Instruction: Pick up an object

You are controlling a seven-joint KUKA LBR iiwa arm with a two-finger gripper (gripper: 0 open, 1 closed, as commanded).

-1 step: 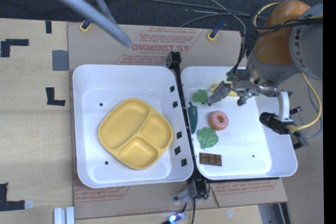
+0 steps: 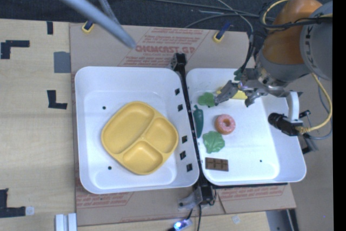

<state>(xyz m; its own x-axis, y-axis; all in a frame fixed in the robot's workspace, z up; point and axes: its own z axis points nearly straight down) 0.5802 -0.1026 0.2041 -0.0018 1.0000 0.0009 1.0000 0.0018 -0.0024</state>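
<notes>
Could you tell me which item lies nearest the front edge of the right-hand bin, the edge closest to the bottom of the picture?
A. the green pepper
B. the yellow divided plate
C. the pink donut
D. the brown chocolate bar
D: the brown chocolate bar lies lowest in the right bin, below the donut and the leafy green piece.

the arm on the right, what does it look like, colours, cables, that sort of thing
The arm is grey, with a rounded orange band above the wrist. Thin yellow and dark cables loop around the band and trail down its right side. Its gripper is small, made of dark and silvery metal parts. A black cylinder-shaped piece sticks out below the wrist on a pale bracket.
</notes>
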